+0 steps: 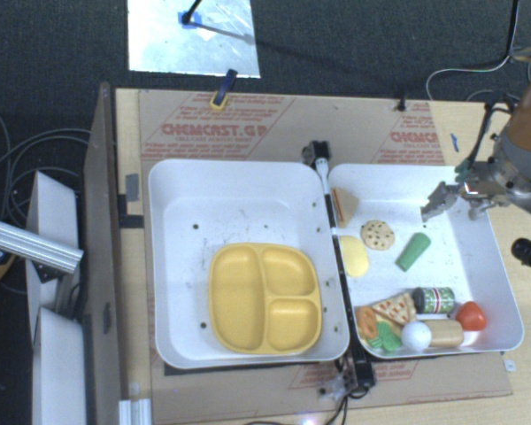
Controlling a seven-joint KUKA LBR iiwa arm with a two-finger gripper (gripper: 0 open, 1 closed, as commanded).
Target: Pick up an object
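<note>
My gripper (457,204) hangs over the upper right part of the right bin (487,264), open, with nothing between its fingers. A green cylinder (413,251) lies just below and to its left, apart from it. A round cookie (377,234) and a pale yellow piece (353,257) lie further left. A tan wedge (343,206) rests against the bin's left wall. Along the front lie a small can (434,301), a red tomato (471,315), a white ball (415,335), a tan roll (444,333) and a cracker-like slice (391,310).
The left bin (186,202) holds a yellow divided plate (265,297). A black clamp (319,155) sits at the top of the wall between the bins. Cardboard (239,127) lies under both bins. Cables (22,162) and a metal bar (31,244) are off to the left.
</note>
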